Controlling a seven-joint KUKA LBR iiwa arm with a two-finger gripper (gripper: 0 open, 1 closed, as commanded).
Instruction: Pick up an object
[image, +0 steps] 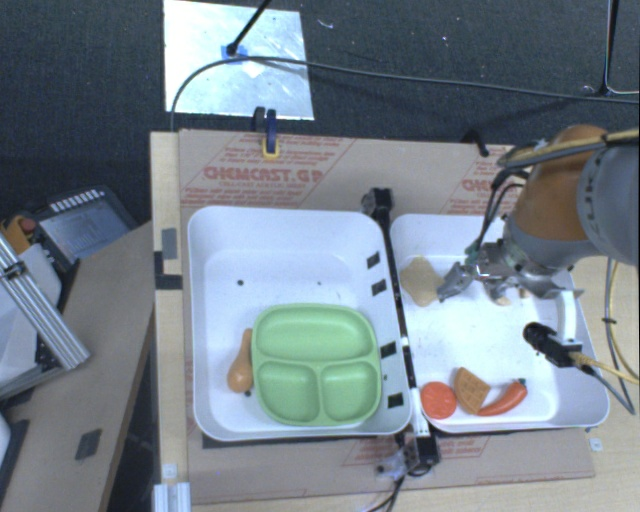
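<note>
In the right bin (500, 405), a beige lump (420, 281) lies at the upper left. Along that bin's front edge lie a red round slice (437, 399), a brown wedge (470, 389) and an orange-red pepper (505, 397). My gripper (462, 279) hangs low over the bin's back part, just right of the beige lump and pointing toward it. Nothing shows in its grasp. A small pale piece (503, 295) peeks out beneath the wrist.
The left bin (215, 250) holds a green divided plate (316, 362) and a tan gourd-shaped object (241, 366) to its left. A black fitting with a yellow cable (551, 345) hangs over the right bin's right side. The orange-banded arm (560, 200) covers the back right corner.
</note>
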